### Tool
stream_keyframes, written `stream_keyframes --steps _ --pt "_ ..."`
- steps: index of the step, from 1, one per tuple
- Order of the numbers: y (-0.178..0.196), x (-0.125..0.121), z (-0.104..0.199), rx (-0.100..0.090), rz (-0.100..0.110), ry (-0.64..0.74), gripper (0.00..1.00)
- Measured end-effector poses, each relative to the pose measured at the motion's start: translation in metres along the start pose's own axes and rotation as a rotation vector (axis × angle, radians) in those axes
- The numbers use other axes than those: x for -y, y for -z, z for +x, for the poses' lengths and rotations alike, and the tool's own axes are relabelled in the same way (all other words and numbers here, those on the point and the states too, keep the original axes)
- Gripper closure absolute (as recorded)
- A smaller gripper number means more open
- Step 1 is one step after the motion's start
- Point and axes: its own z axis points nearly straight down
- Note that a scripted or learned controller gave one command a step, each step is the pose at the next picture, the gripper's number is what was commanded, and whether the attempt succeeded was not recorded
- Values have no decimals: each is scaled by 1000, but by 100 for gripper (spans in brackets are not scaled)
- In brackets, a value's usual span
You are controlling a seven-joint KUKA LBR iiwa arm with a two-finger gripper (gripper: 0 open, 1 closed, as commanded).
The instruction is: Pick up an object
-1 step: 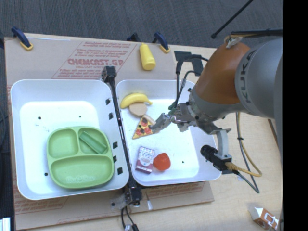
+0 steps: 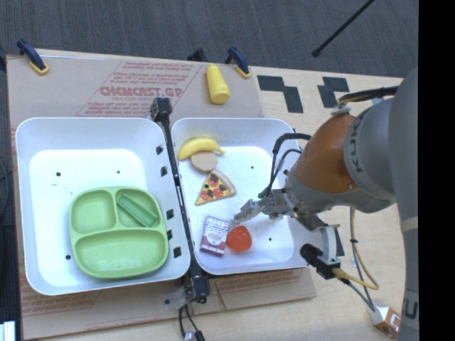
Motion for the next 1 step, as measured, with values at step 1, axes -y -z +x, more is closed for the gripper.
stream_keyframes --steps 1 --pt "10 0 1 0 1 6 100"
